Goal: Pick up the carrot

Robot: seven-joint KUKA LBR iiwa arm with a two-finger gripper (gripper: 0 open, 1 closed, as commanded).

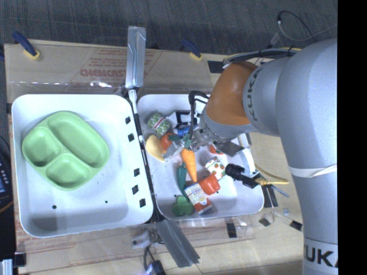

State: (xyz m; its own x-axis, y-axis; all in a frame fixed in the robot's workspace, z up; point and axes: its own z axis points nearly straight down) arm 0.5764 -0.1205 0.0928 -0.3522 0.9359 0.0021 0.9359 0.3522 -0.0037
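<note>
The gripper (194, 137) is positioned at the carrot (188, 162) top in the right bin (248, 204); jaw state cannot be determined.

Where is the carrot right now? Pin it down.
The carrot lies in the right bin, near its middle, just below the gripper, with a yellow item to its left and a green toy beside it.

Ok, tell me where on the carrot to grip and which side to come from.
Probably grip the carrot across its thick upper part, coming down from above. It lies lengthwise, tapering toward the bin's near wall, so the wide part gives the most to hold. Toys crowd both sides, so a side approach looks blocked. The hand is near that top end.
</note>
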